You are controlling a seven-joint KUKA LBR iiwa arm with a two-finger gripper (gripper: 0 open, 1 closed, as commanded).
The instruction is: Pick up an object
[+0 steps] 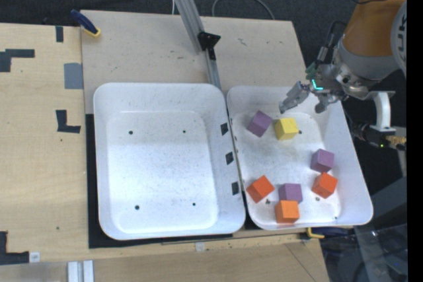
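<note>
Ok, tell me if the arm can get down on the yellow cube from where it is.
Probably yes. The end effector hangs just above and right of the yellow cube, with nothing between them. The purple cube sits close on the cube's left but apart from it, so one finger has little room there.

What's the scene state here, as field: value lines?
arm: grey KUKA arm with orange band, reaching in from the right
gripper: two-finger gripper, above the right white bin's far edge, holding nothing
fingers: spread apart
right bin contents: one yellow cube, three purple cubes, three orange cubes
nearest to gripper: yellow cube
left white bin: no cubes
</note>
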